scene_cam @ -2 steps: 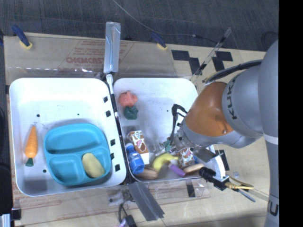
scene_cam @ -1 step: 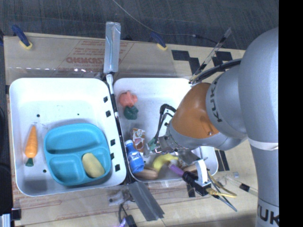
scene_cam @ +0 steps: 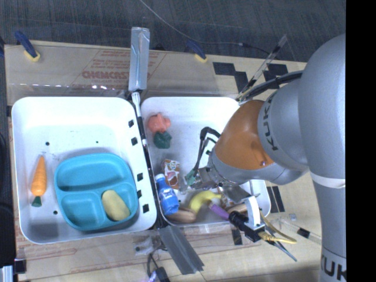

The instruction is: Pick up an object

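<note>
- Landmark: the divider (scene_cam: 141,151) where the two white bins meet; all places are given from it.
- Left bin (scene_cam: 23,157), left of the divider: a carrot (scene_cam: 39,177) lies at the far left, lengthwise, near the bin's outer wall.
- Blue tray (scene_cam: 88,188), between the carrot and the divider: three compartments, with a yellow potato-like piece (scene_cam: 116,205) in the lower right one, the compartment closest to the divider.
- Right bin (scene_cam: 194,107), right of the divider: an orange-pink toy (scene_cam: 157,123) and a dark green piece (scene_cam: 162,139) sit just beside the divider, toward the upper end, the two touching.
- Lower down, just right of the divider: a small brown-and-white packet (scene_cam: 171,170), a blue can (scene_cam: 167,197), and a tan oblong piece (scene_cam: 181,216) at the bin's bottom wall.
- A yellow banana-like piece (scene_cam: 201,200) lies right of the blue can, with a purple item (scene_cam: 218,212) beside it.
- Gripper (scene_cam: 198,178): hangs low over the right bin, right of the packet, above the yellow piece; whether it is released or clenched cannot be told, since the orange-banded arm (scene_cam: 247,143) covers it.
</note>
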Robot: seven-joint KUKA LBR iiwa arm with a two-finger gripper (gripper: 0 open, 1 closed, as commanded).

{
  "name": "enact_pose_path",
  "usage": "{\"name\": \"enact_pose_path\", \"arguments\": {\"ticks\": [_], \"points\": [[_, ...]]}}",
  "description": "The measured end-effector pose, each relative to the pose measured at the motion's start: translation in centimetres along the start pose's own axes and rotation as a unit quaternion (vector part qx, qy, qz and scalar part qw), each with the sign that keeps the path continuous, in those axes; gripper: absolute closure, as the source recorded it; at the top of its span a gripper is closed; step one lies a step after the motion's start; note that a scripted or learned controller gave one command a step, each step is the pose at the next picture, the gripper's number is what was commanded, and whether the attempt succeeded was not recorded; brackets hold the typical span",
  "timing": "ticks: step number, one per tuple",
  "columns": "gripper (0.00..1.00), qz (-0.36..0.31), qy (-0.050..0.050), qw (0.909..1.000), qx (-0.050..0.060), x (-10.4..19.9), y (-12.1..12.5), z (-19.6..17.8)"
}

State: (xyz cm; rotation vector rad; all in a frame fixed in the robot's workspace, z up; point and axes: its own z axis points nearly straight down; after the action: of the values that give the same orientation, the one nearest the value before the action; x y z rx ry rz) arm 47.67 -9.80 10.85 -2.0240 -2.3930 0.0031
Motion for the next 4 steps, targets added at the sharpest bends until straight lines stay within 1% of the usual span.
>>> {"name": "enact_pose_path", "arguments": {"ticks": [1,2,3,4], "points": [[0.00,0.005,-0.006,1.0000,-0.002,-0.7,-0.1,-0.2],[0.00,-0.124,-0.003,0.9923,-0.004,1.7,3.4,-8.4],[0.00,-0.186,-0.002,0.9826,-0.002,2.9,3.8,-8.3],[0.00,-0.079,-0.007,0.9969,-0.007,-0.6,1.0,-0.3]]}}
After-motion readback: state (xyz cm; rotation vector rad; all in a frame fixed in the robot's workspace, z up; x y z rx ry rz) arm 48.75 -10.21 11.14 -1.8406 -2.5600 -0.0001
